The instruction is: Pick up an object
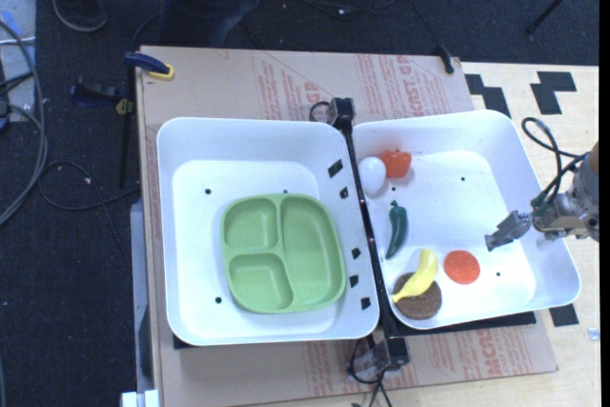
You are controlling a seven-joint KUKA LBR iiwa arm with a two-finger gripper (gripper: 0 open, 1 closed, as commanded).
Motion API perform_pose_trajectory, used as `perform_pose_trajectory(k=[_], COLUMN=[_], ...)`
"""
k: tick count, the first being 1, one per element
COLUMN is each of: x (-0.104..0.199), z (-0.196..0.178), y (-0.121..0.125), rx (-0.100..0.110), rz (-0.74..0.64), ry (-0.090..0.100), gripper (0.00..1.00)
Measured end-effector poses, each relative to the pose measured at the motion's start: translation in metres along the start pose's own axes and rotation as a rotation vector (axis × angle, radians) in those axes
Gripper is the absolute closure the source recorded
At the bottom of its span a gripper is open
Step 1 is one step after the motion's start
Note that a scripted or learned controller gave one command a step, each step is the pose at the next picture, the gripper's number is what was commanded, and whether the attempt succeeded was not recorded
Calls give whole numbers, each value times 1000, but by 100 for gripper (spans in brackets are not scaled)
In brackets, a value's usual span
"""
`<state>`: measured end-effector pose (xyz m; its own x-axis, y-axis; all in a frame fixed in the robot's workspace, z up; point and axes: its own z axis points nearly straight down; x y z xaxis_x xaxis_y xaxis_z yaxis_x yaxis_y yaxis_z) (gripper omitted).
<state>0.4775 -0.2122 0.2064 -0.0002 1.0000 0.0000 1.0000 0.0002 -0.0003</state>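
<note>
I see the gripper [503, 234] at the right side of the right bin [505, 133], coming in from 3 o'clock, low over the white floor. Nothing is between its fingers, and I cannot tell how wide they stand, because the dark tip is too small and blurred.

The nearest object to it is a flat orange-red disc [462, 267], lying near the gripper at about 8 o'clock from it and not touching it. Further toward 9 o'clock from the disc lies a yellow banana [420, 272], and its lower end rests on a brown round piece [419, 302] near the front wall of the bin. Above the banana, at 12 o'clock from it, I see a green pepper [396, 227], lying lengthwise close to the divider. At the far left corner of this bin a white egg [372, 174] touches a red-orange object [396, 164].

In the left bin [191, 148] a light green plate [283, 253] with three compartments lies flat in the middle. Both bins stand on the table [238, 81], which is covered with brown cardboard.
</note>
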Motion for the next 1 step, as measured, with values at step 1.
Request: perform_pose_trajectory(k=[1], x=[-10], z=[113], y=[1], rx=[-3], rz=[0], ry=[-1], gripper=[0])
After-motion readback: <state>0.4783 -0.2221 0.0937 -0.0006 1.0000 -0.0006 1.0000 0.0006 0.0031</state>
